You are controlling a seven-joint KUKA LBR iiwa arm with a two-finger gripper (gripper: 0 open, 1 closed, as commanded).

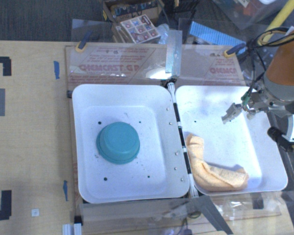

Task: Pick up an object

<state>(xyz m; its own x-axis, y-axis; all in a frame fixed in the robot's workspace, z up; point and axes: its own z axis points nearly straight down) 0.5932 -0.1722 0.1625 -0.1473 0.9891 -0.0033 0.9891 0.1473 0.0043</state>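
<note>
Bins lay side by side on the bench in the camera view, and the right bin [264, 146] served as the landmark for everything else. Against that bin's left wall and bottom-left corner rested a tan, bent object [211, 169], soft-looking and shaped like an L. One limb ran along the left wall, its rounded end pointing toward the far side of the bin; the other, longer limb lay along the near wall, its long axis running left to right and its blunt tip pointing toward the bin's right side. The bend sat in the near-left corner. Above the far-right part of that bin hung the gripper [233, 112], carried by the grey arm [284, 77] with its orange band, which reached in over the bin's right rim. The gripper's tip pointed left and slightly down toward the bin floor, well apart from the tan object, with bare white floor between them. Nothing showed between its fingers; how far they stood apart could not be told at this size. Just beside the right bin, touching along the shared edge, stood the left bin [88, 106], and a teal, round, upturned bowl [118, 142] sat near its middle, well apart from the landmark bin's contents.
</note>
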